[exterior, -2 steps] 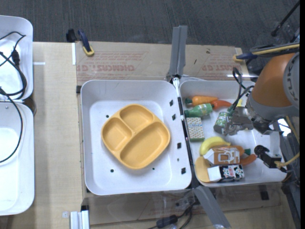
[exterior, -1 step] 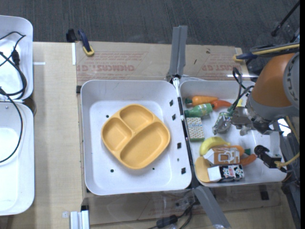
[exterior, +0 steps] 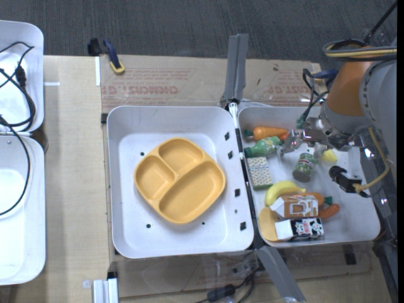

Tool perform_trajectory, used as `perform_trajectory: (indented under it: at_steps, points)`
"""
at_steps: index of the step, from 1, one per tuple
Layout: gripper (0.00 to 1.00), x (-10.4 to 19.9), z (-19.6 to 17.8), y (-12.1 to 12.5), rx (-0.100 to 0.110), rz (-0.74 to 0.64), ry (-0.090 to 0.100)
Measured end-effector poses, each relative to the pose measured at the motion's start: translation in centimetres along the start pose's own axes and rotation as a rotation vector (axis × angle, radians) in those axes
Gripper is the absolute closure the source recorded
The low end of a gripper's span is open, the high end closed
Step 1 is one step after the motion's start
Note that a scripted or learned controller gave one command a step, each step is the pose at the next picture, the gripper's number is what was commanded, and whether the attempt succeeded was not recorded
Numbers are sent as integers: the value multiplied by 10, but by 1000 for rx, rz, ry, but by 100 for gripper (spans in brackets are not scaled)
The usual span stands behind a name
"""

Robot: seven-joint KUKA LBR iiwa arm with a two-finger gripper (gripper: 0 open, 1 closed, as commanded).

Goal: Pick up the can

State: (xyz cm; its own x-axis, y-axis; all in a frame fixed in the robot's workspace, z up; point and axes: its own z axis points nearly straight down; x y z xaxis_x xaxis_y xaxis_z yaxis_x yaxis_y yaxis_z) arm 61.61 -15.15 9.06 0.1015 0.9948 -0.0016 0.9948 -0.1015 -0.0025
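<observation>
While the can (exterior: 305, 166) stands in the right bin (exterior: 372, 223), near the middle of its upper half, the end effector (exterior: 302, 139) hangs just above and slightly left of it in the camera view, its metal parts close over the can's top. Whether the end effector is open or closed cannot be told at this size, and nothing is visibly held. The can looks roughly upright, its long axis pointing up toward the camera with a slight lean. Close neighbours crowd the approach: a green bottle (exterior: 264, 146) and a carrot (exterior: 269, 132) lie to the left, a yellow lemon (exterior: 329, 156) just to the right, and a banana (exterior: 283, 190) lies below. The coming move likely needs a small shift down-right, then a straight descent.
</observation>
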Motion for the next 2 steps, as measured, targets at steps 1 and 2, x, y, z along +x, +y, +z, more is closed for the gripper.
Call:
perform_trajectory:
  at_steps: [1,2]
  points:
    - [100,0,-9,0,1,-3,-1]
    - [0,0,-9,0,1,-3,-1]
